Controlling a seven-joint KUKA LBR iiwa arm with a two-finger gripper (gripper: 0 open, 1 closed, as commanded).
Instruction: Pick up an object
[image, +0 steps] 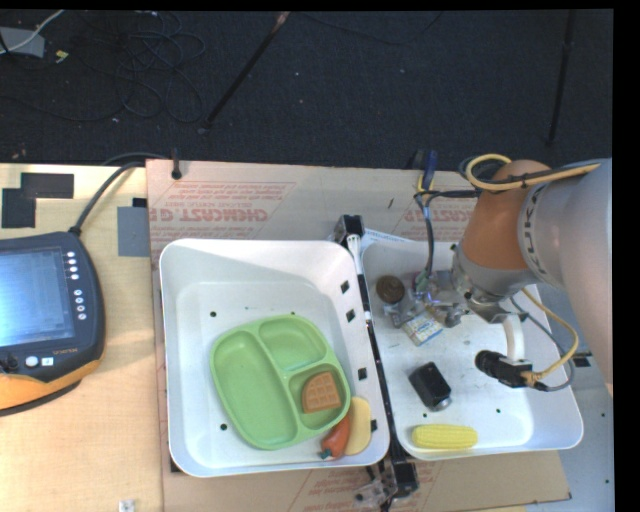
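Arm (545, 230): enters from 3 o'clock; grey body, orange band above the wrist, cables looped around it; wrist sits over the upper part of the right bin.
Gripper (432, 305): low over the right bin near its 11 o'clock area, directly above a small cluster of items.
Fingers: state cannot tell; the tips are lost among wires and the items beneath them. Nothing visibly held between them.
Right bin (560, 425): shallow, white, at the 3 o'clock side of the bench.
Small packet (421, 327): light-coloured with blue marks, lying right under the gripper; contact cannot be judged.
Brown round piece (390, 290): at 9 o'clock of the gripper, near the bin's left wall.
Black block (431, 385): at 6 o'clock of the gripper, apart from it, flat on the bin floor.
Corn cob (445, 436): yellow, at the bin's 6 o'clock edge, just below the black block.
Left bin (200, 290): shallow, white, touching the right bin along their shared wall.
Green tray (250, 385): three compartments, in the left bin toward 5 o'clock.
Waffle (321, 391): brown, square, in the tray's small compartment at 4 o'clock.
Carrot (338, 438): orange, outside the tray at its 5 o'clock corner.
Banana (359, 420): yellow, beside the carrot, against the bin's right wall.
Handheld screen (45, 310): on the bench at 9 o'clock, well apart from both bins.
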